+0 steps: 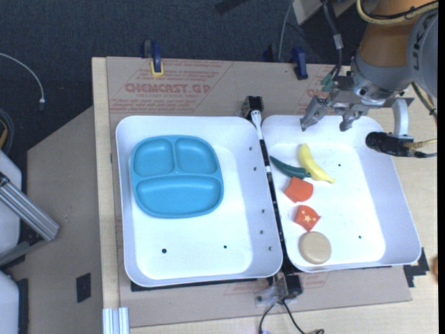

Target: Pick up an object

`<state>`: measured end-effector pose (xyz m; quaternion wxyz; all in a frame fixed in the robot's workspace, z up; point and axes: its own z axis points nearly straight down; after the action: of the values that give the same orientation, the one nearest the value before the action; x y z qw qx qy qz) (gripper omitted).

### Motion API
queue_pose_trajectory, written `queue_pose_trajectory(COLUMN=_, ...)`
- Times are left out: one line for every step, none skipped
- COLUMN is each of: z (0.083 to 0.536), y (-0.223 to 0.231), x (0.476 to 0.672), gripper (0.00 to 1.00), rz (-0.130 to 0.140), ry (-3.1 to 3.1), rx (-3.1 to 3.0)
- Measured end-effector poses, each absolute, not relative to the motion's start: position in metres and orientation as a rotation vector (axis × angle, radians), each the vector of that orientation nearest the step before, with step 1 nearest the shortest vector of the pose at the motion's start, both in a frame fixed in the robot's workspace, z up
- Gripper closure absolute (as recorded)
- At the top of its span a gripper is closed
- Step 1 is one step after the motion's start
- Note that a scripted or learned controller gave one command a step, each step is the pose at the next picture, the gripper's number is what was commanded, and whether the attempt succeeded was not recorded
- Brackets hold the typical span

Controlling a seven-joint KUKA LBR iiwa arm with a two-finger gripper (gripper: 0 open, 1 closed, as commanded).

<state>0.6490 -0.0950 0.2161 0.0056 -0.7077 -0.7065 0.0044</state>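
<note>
My gripper (pixel 326 121) hangs open over the far edge of the right bin (pixel 375 207), with nothing between its fingers. Just below it in that bin lies a yellow banana (pixel 314 163), with a dark green bean-like piece (pixel 286 166) to its left. Nearer the front are an orange-red block (pixel 300 189), a red piece with a yellow mark (pixel 306 217) and a tan round disc (pixel 315 247).
The left bin (pixel 188 249) holds a blue divided plate (pixel 177 176). A black ridge (pixel 267 179) runs between the two bins. Blue clamps (pixel 158 56) stand at the far edge of the cardboard-covered bench.
</note>
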Motion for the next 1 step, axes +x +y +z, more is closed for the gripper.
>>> queue_pose_trajectory(z=0.2243, y=-0.0949, x=0.6518, gripper=0.0, rz=0.0, ry=-2.222, rx=-2.221)
